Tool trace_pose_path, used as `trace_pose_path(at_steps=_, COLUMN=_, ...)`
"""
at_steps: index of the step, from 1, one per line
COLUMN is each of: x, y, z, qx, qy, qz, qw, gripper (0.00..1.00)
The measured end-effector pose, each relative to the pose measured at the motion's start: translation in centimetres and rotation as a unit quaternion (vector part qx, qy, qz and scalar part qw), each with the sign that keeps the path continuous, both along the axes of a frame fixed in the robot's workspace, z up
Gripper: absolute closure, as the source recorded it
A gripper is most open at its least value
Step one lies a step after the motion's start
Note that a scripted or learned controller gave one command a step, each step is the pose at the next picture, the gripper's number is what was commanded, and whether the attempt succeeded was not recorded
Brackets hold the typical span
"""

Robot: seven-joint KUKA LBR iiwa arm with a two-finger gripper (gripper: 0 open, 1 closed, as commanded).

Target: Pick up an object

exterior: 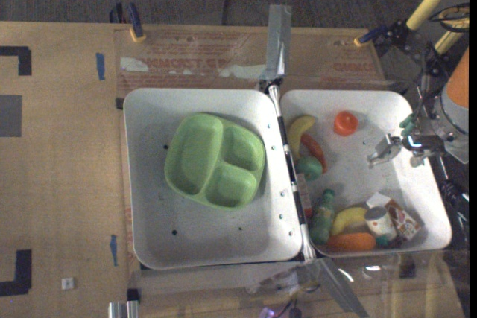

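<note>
Camera view: gripper (381, 150) hung over a bare patch of the right bin (428, 194), arm reaching in from the right; couldn't tell if it was clenched or released, nothing visibly in it. Pickable stuff sat away from it: orange cup (345, 122) near the back, banana (299, 132) and red pepper (314, 150) along the divider, second banana (349, 218) and carrot (350, 241) piled at the front wall. Left bin (141, 182) held just a green divided plate (216, 160), lying flat. My read: gripper parked on open floor between clusters, so no target engaged yet

Faint reddish printing on the cardboard strip (223, 62) behind the bins, too blurred to read
</note>
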State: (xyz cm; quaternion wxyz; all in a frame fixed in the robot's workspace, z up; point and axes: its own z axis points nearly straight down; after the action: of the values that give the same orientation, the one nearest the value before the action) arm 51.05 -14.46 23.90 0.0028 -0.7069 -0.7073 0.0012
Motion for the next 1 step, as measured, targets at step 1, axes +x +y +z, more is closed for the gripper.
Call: trace_pose_path(at_steps=1, x=1.73, y=3.58, z=6.39, qx=-0.0015, qy=-0.003, qz=-0.046, qw=0.9989, gripper=0.0)
